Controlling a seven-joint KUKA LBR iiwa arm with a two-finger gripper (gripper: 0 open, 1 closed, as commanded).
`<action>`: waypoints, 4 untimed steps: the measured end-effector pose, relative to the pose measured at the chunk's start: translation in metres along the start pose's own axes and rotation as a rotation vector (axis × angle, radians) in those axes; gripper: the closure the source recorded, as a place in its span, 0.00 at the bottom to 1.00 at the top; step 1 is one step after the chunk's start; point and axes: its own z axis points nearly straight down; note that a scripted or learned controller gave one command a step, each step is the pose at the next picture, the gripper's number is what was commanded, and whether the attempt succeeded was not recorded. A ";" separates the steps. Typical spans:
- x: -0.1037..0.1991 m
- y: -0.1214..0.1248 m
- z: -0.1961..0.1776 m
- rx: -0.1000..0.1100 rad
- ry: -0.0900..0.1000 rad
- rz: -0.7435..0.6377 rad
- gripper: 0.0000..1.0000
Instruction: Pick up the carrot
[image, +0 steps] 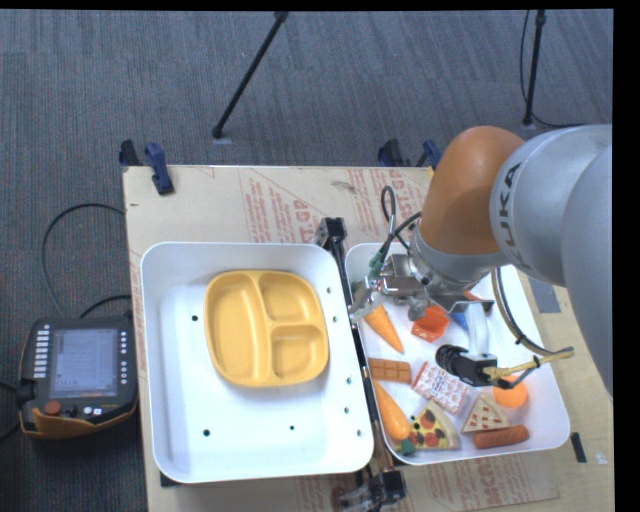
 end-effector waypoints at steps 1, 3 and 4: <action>0.000 0.000 0.000 0.000 0.000 0.000 0.00; -0.085 -0.001 0.100 0.002 0.001 0.111 0.00; -0.082 0.072 0.099 0.000 0.000 0.394 0.00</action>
